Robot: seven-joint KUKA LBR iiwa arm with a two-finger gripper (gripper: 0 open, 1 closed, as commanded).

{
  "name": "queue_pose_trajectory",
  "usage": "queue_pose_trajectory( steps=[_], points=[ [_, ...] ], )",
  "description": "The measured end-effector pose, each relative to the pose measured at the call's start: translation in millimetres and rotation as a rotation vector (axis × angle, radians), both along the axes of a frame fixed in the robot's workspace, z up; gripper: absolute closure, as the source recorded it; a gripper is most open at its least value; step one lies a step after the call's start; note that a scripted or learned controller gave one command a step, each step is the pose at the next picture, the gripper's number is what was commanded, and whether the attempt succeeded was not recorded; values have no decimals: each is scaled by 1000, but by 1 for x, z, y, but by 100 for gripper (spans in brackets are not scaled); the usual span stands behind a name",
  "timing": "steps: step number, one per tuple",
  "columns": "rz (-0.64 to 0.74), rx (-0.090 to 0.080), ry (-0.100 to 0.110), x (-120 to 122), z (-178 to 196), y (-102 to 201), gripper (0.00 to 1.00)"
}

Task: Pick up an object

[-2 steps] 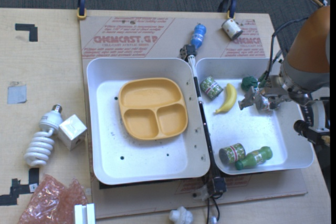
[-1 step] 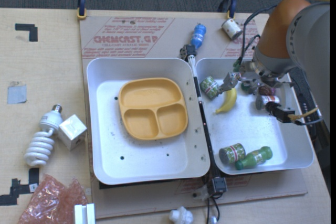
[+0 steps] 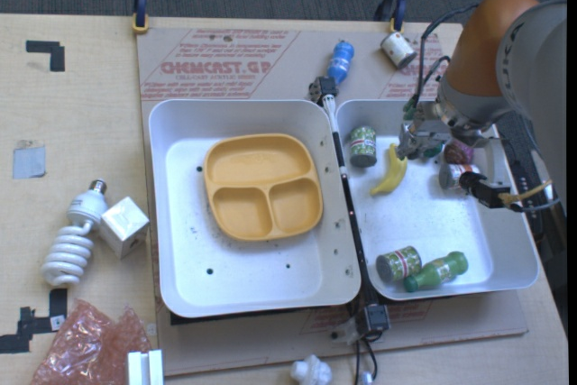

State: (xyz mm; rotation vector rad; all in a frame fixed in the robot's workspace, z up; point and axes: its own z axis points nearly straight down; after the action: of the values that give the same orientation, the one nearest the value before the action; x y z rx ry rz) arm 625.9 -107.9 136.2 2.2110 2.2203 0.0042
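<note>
two white bins side by side on the table. left bin (image 3: 171, 266) holds a yellow divided plate (image 3: 263, 187), three compartments, flat, lying toward the bin's far half, nothing in the compartments. a few dark specks on the bin floor near its front edge

right bin (image 3: 487, 270) holds: a small green-label can (image 3: 362, 145) upright in the far left corner; a banana (image 3: 391, 172) just beside it, lying at a slant; a second green-label can (image 3: 398, 263) on its side near the front edge; a green bottle (image 3: 437, 271) on its side touching or just beside that can, cap end pointing to the right wall. a small reddish item (image 3: 459, 152) and a grey one (image 3: 450, 175) sit by the far right wall, partly covered by the arm, too hidden to name

arm comes in over the right bin's far right corner; the hand (image 3: 413, 140) hangs low just above the top end of the banana, close to it. its tip is a dark clutter of parts and cables, cannot tell how far open it is or whether it has hold of anything

outside the bins on the table: blue bottle (image 3: 340, 61) and a small white cylinder (image 3: 397, 50) beyond the far edges, spiral light bulb (image 3: 74, 239) and white cube (image 3: 124, 223) left of the left bin, pink crinkled bag (image 3: 86, 345) at the front left corner, cut off by the frame edge
</note>
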Motion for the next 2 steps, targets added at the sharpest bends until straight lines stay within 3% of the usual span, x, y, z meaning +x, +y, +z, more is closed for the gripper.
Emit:
queue_pose_trajectory(
  steps=[1, 2],
  points=[
    [0, 0, 0, 0, 0, 0, 0],
    [-3, 3, 13, 32, -44, -23, 0]
  ],
)
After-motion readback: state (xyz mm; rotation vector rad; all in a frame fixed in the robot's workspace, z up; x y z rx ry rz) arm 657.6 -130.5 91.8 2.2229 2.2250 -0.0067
